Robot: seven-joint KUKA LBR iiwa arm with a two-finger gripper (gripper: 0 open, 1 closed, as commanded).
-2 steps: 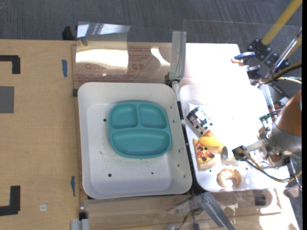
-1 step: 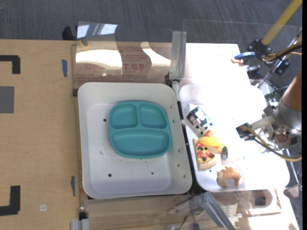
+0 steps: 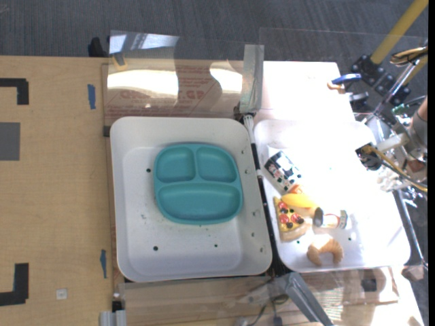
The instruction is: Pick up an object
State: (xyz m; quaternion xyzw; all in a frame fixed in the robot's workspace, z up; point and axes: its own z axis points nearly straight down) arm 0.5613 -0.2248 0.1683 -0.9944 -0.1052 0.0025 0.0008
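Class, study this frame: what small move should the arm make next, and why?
Probably shift the gripper inward over the right bin, towards the croissant: the gripper sits at the bin's right edge, and the croissant lies a little apart from the pizza slice.

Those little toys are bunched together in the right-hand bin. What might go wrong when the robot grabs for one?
The yellow toy banana touches the toy pizza slice, so a grab may catch both or knock one aside. The black-and-white packet lies close to the left wall of the right white bin, leaving little room around it.
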